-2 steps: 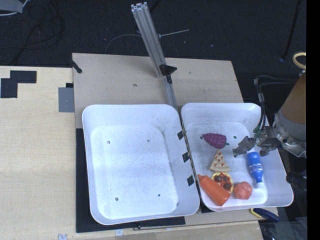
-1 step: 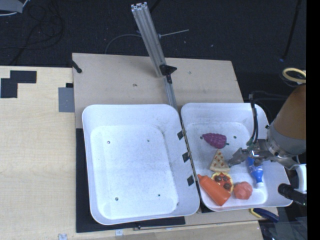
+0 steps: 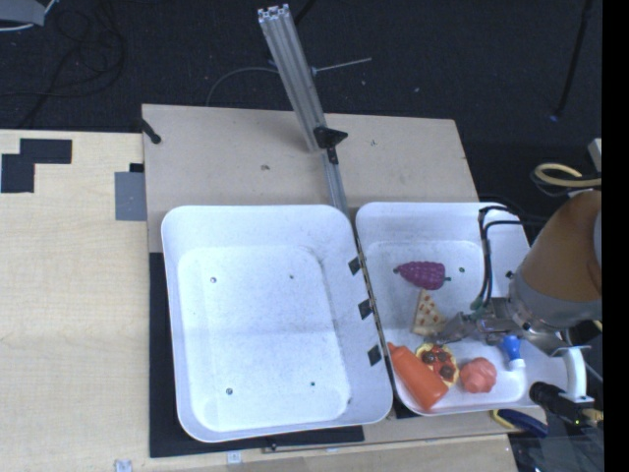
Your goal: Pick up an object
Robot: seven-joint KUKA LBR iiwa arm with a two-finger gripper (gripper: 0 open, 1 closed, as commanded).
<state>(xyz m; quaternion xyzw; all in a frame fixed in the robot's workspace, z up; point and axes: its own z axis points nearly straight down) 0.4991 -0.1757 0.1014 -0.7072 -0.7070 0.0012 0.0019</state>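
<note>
No writing or brand mark can be read anywhere. In the lower right of the frame the gripper (image 3: 454, 327) reaches into the right bin (image 3: 393, 226) from the right; how far it is open cannot be told. Its tip sits just beside the pizza slice (image 3: 427, 313), below the purple grapes (image 3: 421, 273) and above the carrot (image 3: 418, 380), round toy (image 3: 438, 361) and pink ball (image 3: 478, 375). The left bin (image 3: 257, 318) lies on the table (image 3: 236, 155).

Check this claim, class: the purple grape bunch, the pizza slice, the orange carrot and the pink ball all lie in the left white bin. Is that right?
Not quite. The camera view shows the purple toy grape bunch, triangular pizza slice, orange carrot and pink ball all lying in the right white bin, not the left one.
</note>
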